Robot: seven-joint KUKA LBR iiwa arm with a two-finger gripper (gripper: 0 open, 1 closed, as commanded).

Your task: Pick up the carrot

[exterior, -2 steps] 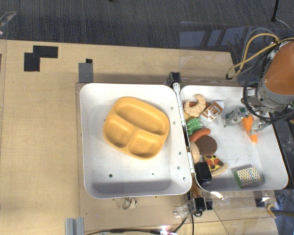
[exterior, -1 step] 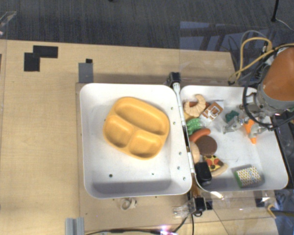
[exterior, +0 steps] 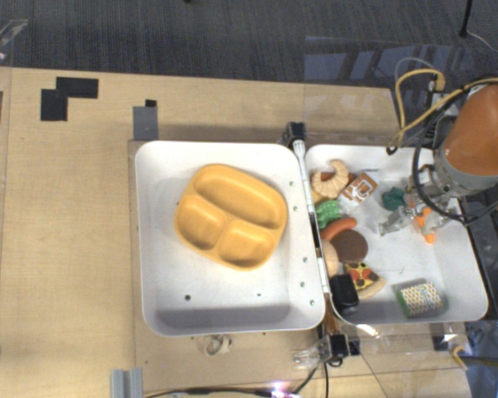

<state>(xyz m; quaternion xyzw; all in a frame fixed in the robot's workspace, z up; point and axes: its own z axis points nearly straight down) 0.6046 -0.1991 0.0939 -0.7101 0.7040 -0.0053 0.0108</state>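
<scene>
Claw hangs over right bin (no readable labels); carrot adjacent.

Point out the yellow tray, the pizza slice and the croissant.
yellow tray (exterior: 231, 214), camera view, centre divider.
pizza slice (exterior: 366, 278), camera view, topped face.
croissant (exterior: 330, 177), camera view, middle of its curve.

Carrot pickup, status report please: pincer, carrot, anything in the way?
Pincer low in right bin. Small orange carrot just beside it, not seen gripped. Teal toy close by.
</scene>
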